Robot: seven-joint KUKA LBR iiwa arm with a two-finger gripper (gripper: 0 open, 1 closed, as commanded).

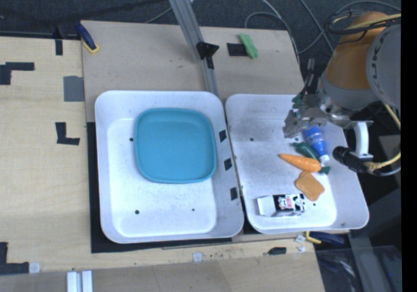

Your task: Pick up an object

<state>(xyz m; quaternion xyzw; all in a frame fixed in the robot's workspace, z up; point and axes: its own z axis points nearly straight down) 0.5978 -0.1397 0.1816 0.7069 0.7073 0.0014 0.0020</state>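
Counter (39, 154): pale wood boards with black tape marks, dark carpet behind; bears two shallow white bins side by side. Left bin (111, 173): one blue square plate (174, 145). Right bin (260, 134): one carrot (300, 161), one tan biscuit-like piece (310, 186), one small black-and-white carton (281, 204), one blue bottle (315, 141) just under the end effector (298, 121), whose grip state cannot be told.

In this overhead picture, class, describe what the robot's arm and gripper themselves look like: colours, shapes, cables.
The arm is bulky and rounded, grey with a broad orange band above the wrist. Thin dark cables loop over it. The gripper is a small grey metal block, with a white bracket and black fitting beside it.
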